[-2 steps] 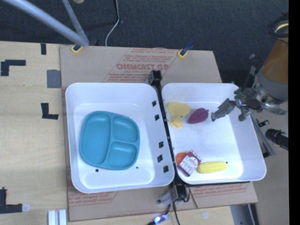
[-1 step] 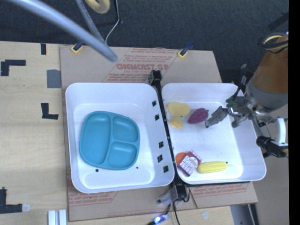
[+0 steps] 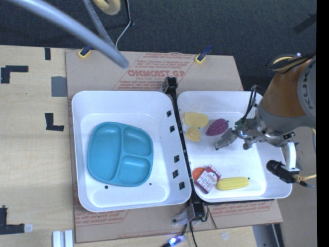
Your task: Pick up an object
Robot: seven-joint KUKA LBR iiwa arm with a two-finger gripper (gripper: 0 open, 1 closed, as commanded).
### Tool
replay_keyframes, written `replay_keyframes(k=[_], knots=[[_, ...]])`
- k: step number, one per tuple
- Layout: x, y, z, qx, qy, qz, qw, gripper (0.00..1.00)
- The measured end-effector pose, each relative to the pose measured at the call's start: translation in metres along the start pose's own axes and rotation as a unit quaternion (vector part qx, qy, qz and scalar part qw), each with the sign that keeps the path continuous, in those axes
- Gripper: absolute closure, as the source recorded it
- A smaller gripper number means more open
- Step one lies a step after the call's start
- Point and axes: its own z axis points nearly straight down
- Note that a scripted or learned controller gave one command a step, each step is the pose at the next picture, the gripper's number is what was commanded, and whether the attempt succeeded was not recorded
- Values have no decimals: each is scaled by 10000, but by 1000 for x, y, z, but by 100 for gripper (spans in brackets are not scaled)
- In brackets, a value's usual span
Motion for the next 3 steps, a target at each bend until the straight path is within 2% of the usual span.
replay_keyframes(k=[1, 2, 3], knots=[[9, -5, 60, -1, 2, -2, 10000, 0], [9, -4, 46, -18, -2, -8, 10000, 100], [11, -9, -15, -52, -10, -5, 10000, 100]])
